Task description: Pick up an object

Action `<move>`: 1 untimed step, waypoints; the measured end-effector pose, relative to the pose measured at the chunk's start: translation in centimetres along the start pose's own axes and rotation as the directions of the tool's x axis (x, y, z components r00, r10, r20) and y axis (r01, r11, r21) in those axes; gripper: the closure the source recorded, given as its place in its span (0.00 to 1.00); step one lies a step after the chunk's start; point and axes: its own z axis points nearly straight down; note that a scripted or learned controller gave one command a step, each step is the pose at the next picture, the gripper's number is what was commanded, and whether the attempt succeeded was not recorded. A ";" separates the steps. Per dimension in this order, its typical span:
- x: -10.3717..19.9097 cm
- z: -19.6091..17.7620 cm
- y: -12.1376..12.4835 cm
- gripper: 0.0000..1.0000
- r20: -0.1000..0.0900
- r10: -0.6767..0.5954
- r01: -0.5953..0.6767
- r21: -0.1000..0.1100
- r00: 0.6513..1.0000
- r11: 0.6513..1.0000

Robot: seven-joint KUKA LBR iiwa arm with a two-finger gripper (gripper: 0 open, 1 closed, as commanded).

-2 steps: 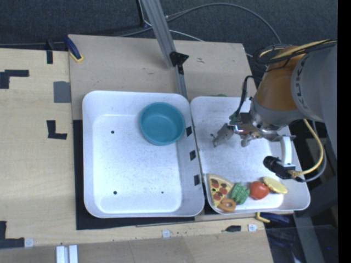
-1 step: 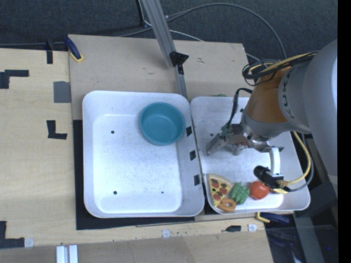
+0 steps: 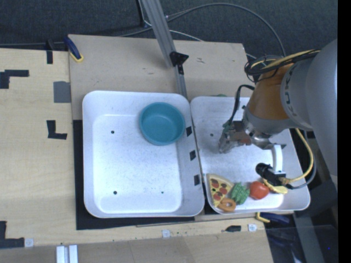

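You see two shallow white bins side by side on the tan bench, both with a faint speckled, matte plastic floor and rounded corners. In the left bin (image 3: 104, 163), a round teal bowl (image 3: 162, 123) with smooth walls sits upright near the far right corner. In the right bin (image 3: 211, 114), three small toy foods lie in a row along the near edge: a wedge-shaped pizza slice (image 3: 221, 192) with red dots and an orange crust, a lumpy green piece (image 3: 239, 192) just beside it, and a glossy red tomato (image 3: 259, 190) next to that. The grey arm with its orange band reaches in from the right. You find the gripper (image 3: 226, 145) low over the bare middle floor of the right bin, well apart from the toy foods. Whether its claw is released or clenched, you cannot tell; nothing shows between its tips.
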 end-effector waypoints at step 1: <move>-1.0 -4.9 -0.1 1.00 0.001 0.001 -0.001 -0.005 1.000 1.000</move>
